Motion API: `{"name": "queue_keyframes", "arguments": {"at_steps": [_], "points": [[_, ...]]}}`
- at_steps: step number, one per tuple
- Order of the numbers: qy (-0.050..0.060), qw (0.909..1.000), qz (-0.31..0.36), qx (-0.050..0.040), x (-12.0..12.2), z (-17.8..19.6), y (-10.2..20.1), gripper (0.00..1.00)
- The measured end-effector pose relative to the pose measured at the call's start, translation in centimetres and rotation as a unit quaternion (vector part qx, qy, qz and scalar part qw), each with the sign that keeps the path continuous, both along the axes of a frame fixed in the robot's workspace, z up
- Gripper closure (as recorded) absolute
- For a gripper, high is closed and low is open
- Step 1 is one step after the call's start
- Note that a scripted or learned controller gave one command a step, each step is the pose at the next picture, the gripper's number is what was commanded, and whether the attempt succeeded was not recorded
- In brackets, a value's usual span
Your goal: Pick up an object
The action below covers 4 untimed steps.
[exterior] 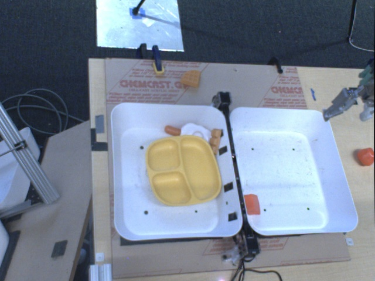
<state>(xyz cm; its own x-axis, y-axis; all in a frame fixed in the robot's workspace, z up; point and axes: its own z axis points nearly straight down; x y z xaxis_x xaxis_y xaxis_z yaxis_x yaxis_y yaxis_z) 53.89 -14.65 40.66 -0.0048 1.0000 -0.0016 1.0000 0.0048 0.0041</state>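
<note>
The left bin (126, 157) holds a yellow divided plate (183, 170). Behind the plate lie a small orange sausage-shaped piece (173, 130), a white object (196, 131) and a tan block (215, 139). An orange-red block (252, 204) rests in the near left corner of the right bin (328, 174). My gripper (351, 105) hangs at the far right, above the bench just past the right bin's back right corner, apart from every object.
A red block (364, 156) lies on the bench right of the right bin. A tan waffle-like piece (190, 78) and a blue-yellow clamp (157, 60) sit behind the left bin. A silver sheet (139, 15) lies farther back.
</note>
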Motion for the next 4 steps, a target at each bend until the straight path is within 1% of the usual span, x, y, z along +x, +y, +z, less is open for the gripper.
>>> {"name": "queue_keyframes", "arguments": {"at_steps": [4], "points": [[0.0,1.0,0.0,0.0,0.0,0.0,0.0,0.0]]}}
